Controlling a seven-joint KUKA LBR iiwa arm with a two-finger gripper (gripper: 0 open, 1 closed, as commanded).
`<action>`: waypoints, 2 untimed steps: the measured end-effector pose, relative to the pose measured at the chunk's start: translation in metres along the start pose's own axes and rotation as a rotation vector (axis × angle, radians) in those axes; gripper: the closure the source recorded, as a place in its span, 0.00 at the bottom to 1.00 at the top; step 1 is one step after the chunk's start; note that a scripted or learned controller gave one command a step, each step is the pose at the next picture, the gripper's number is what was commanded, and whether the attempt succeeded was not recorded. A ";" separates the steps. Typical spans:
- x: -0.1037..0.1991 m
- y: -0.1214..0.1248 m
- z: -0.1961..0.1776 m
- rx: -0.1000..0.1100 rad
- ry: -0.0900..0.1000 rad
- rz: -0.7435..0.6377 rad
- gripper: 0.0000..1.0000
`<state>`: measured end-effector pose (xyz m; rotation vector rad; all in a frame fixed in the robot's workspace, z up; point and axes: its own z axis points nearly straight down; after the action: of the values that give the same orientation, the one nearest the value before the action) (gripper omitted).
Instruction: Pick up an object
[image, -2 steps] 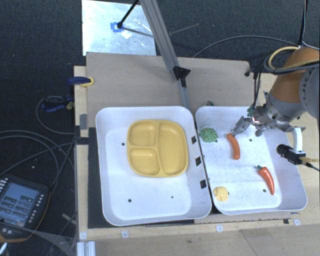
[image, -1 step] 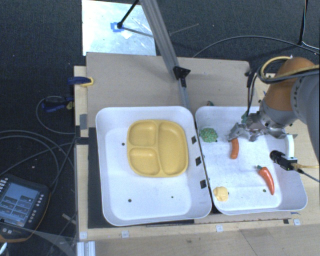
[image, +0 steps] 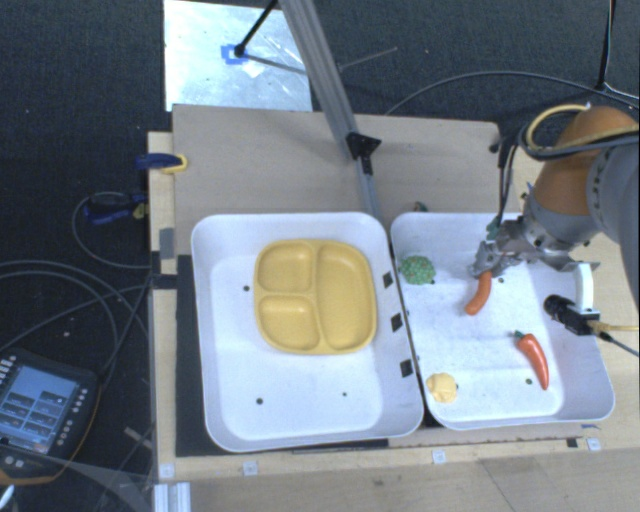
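Observation:
My gripper (image: 490, 264) hangs over the far part of the right bin (image: 470, 345). Just below it lies an orange carrot-like piece (image: 479, 295), whose upper end meets the gripper's tip; whether it is gripped cannot be made out. A green broccoli-like piece (image: 417, 268) sits to the left of it, near the bin's left wall. A red chili with a green stem (image: 534, 359) lies toward the bin's front right. A small yellow lump (image: 441, 386) rests at the front left corner.
The left bin (image: 300, 395) holds a yellow three-compartment plate (image: 314, 296). A slanted grey pole (image: 330, 85) runs down to the bench behind the bins. Cables lie on the floor to the left.

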<state>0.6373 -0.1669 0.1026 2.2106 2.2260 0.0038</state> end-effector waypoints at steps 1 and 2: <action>0.006 -0.006 -0.054 -0.003 0.000 0.000 1.00; 0.009 -0.012 -0.103 -0.001 0.001 -0.001 1.00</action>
<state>0.6246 -0.1583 0.2057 2.2092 2.2267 0.0058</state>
